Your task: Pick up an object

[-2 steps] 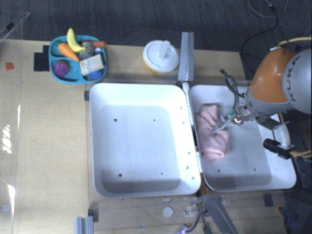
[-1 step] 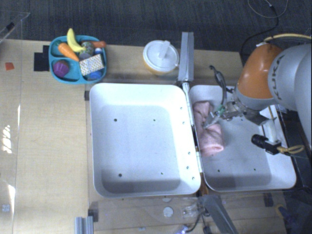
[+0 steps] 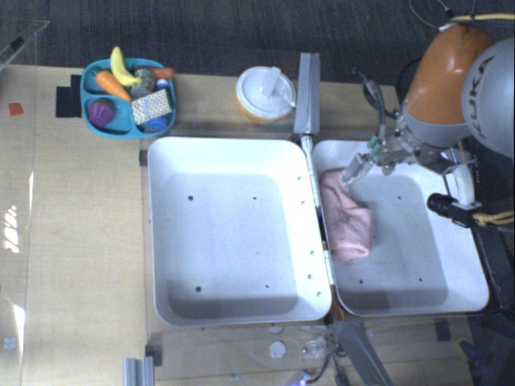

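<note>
Pink cloth (image 3: pixel 348 219) lies bunched in right bin (image 3: pixel 451 292); end effector (image 3: pixel 356 170), state unclear, should descend onto its thickest fold.

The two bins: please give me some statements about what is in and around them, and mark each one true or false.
1. A pink cloth lies in the right bin. True.
2. The cloth lies against that bin's right wall. False: it lies along the left wall, next to the divider.
3. The gripper is over the right bin, near the cloth's upper end. True.
4. The blue tray of toy food sits inside the left bin. False: it sits on the bench beyond that bin's far left corner.
5. A white-lidded cup stands beyond the left bin. True.
</note>
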Tool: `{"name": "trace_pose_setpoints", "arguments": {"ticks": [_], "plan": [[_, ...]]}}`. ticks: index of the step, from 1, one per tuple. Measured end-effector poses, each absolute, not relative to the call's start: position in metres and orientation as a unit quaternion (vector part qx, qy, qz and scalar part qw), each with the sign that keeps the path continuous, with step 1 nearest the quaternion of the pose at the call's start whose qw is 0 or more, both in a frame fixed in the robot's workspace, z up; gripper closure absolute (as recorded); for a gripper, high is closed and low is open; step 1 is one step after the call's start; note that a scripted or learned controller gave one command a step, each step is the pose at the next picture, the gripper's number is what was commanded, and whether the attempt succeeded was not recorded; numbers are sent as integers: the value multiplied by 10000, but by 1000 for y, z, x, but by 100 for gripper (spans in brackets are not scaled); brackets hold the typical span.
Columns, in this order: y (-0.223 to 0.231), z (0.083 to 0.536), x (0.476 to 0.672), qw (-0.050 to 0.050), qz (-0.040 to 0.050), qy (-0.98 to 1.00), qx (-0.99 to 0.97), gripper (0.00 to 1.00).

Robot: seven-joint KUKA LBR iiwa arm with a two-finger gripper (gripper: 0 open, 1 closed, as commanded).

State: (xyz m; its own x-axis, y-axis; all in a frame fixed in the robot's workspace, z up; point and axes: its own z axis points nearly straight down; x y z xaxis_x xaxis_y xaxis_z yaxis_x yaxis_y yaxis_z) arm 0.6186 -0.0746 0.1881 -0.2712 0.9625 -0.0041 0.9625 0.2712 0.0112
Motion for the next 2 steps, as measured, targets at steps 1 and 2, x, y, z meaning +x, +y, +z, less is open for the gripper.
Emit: {"name": "trace_pose_setpoints", "arguments": {"ticks": [1,2], "plan": [[-88,99,603,56,37,8081,5890,0],[-86,111,605,83,63,8091,5876,100]]}}
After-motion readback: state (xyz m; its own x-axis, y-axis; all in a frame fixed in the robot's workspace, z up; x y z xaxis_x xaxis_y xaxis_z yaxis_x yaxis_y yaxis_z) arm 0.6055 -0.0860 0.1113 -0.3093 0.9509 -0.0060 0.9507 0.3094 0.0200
